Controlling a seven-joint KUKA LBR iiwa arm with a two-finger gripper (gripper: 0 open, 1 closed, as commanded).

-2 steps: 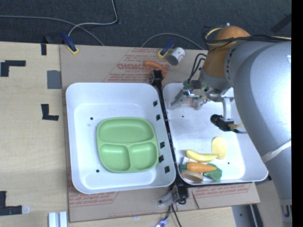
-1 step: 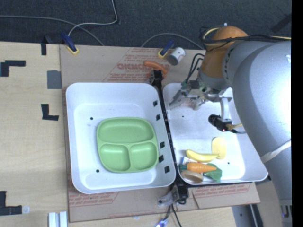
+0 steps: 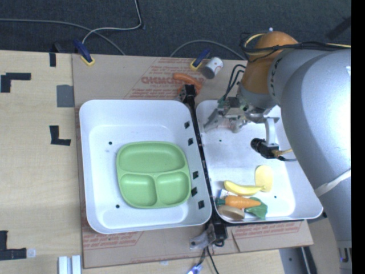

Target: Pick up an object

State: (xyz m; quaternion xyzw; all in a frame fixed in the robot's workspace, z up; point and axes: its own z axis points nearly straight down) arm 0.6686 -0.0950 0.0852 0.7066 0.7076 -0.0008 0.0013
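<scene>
A banana (image 3: 242,188), carrot (image 3: 242,201) and pale yellow piece (image 3: 264,177) cluster at the near edge of the right bin (image 3: 285,207), the banana and carrot lying lengthwise left to right. The left bin (image 3: 97,119) holds a green divided tray (image 3: 153,173). Both bins rest on cardboard (image 3: 114,76) on the table (image 3: 28,153). The end effector (image 3: 231,117) is over the right bin's far part, well apart from the cluster; whether it is spread or pressed together I cannot tell.
</scene>
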